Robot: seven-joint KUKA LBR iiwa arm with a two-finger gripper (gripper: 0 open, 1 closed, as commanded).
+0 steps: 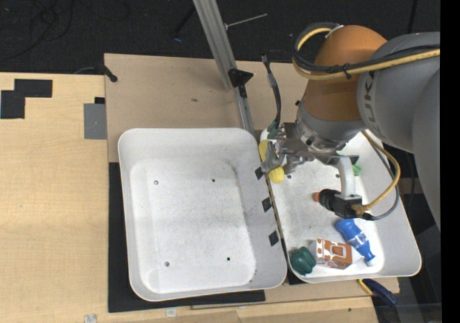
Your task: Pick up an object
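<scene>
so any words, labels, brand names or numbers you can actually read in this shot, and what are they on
"KU": dark letters running sideways on the grey robot arm casing, cut off beside the orange band; likely the start of the maker's name, the rest hidden.
Orange-and-white patterned packet in the right-hand shallow white bin: print there, too small and blurred to read.
Nothing else legible.

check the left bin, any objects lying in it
No, the left bin shows bare white floor; the blue bottle and other items lie in the right bin.
</scene>
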